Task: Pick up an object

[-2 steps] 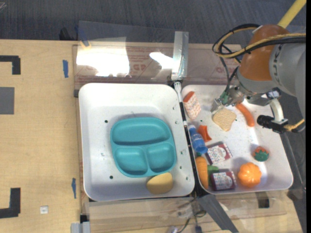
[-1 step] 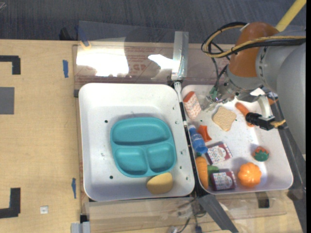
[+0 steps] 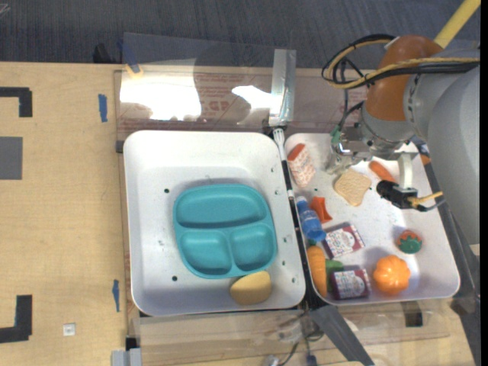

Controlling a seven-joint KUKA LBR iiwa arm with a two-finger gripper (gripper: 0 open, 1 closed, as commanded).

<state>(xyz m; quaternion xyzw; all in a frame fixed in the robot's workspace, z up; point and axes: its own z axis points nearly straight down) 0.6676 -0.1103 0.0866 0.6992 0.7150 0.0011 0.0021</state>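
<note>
Gripper (image 3: 352, 149) hangs low at the upper part of the right bin (image 3: 442, 280), wrist above it; jaw state cannot be told. Nearest candidate: tan bread slice (image 3: 352, 187), lying just below the gripper, apparently the target given that alignment. Around it: a packet (image 3: 300, 164) against the dividing wall, blue bottle (image 3: 308, 221), two small jars (image 3: 343, 242), an orange (image 3: 391, 274). Left bin (image 3: 145, 158), centre frame, holds a teal divided tray (image 3: 223, 229) and a yellow piece (image 3: 252, 287).
</note>
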